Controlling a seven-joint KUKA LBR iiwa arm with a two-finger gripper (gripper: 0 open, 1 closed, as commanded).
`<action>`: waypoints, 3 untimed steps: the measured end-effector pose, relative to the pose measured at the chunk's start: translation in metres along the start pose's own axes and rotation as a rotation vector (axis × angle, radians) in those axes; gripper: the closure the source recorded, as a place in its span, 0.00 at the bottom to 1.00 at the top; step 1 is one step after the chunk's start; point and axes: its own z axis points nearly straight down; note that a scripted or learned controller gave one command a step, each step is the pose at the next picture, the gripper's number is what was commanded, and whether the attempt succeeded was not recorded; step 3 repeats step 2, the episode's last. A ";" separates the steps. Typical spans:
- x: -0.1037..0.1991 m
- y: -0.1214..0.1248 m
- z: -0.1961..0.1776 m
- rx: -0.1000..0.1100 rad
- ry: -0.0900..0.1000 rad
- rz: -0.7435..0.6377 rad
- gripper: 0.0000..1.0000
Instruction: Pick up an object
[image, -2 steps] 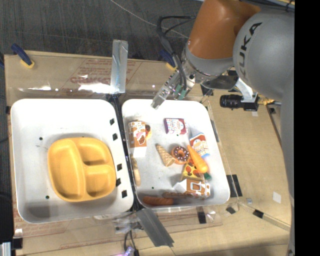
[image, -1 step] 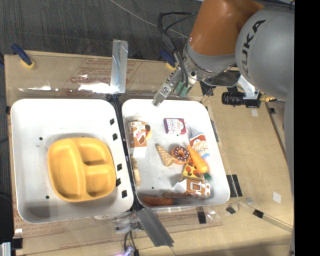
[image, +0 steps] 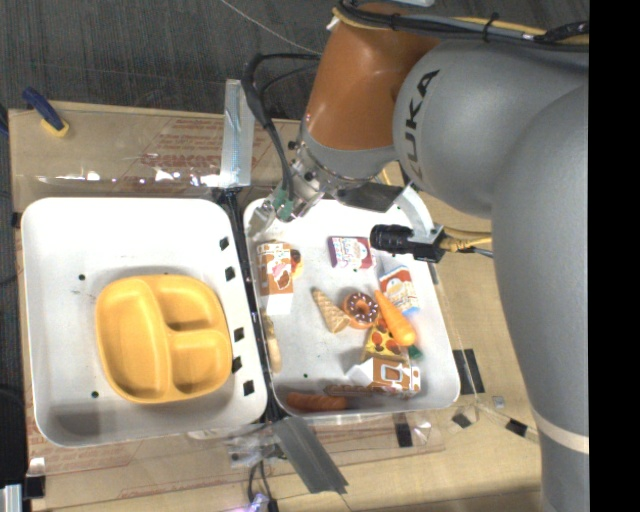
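Nothing lifted yet. Likeliest target: brown-and-white carton (image: 275, 268), lying flat at about 10 o'clock in the right bin (image: 447, 372), close to that bin's left wall. Sits just below the gripper (image: 281, 206), which hangs over the bin's 11 o'clock corner, at the end of the grey arm (image: 480, 110) with its orange band. Claw state: cannot tell, too small and too much in the wrist's shadow. Nothing seen held in it.

Judged as the approach step: positioned above the pile, not yet down on anything.

Further out from the carton:
- purple-and-white packet (image: 348, 250) at 12 o'clock of the bin, apart from the carton;
- ice-cream cone (image: 328, 308) near the centre, touching a doughnut (image: 358, 306) on its 3 o'clock side;
- carrot (image: 397, 318) and red-and-white carton (image: 398, 288) at 3 o'clock, crowded together;
- pizza slice (image: 378, 345) and small printed box (image: 393, 376) toward 5 o'clock;
- sausage (image: 318, 402) along the 6 o'clock wall.

In the left bin (image: 40, 230), a yellow divided tray (image: 163, 335) at the centre, well apart from all this.

Next move, as a judgement: shift slightly toward 6 o'clock, centre over the carton, descend straight, then close across its narrow sides. Worth minding the nearby wall, which leaves little room on the carton's 9 o'clock side.
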 end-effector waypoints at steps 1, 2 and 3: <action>-0.100 -0.031 -0.086 -0.005 -0.009 -0.273 1.00; -0.099 -0.030 -0.097 -0.006 -0.010 -0.280 1.00; -0.099 -0.030 -0.097 -0.006 -0.010 -0.280 1.00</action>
